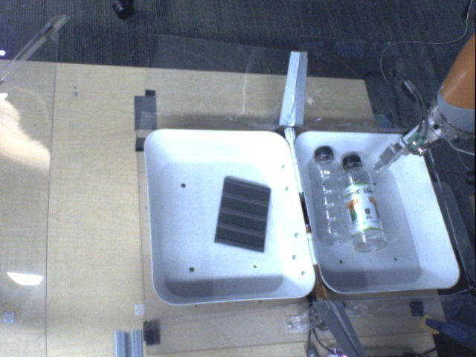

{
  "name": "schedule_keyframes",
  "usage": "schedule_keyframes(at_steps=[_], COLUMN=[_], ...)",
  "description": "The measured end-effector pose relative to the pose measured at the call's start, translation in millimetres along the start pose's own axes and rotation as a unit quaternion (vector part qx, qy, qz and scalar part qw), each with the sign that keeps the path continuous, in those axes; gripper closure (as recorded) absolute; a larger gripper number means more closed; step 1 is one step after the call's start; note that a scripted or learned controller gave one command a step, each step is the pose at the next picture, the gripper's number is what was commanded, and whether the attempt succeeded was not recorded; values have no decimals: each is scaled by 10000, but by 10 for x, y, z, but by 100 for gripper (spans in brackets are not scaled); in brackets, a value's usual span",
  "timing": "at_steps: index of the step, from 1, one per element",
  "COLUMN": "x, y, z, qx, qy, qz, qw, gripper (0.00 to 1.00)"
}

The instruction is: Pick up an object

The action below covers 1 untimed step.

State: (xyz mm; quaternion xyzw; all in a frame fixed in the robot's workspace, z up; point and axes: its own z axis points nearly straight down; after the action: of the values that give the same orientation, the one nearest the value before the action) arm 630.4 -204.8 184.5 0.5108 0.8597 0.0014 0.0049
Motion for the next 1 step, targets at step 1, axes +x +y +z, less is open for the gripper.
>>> schedule_keyframes(at_steps=[1], x=[170], y=[124], z=[612], qx=[-2], qy=[4], qz=[-232], qw=[9997], gripper=[0])
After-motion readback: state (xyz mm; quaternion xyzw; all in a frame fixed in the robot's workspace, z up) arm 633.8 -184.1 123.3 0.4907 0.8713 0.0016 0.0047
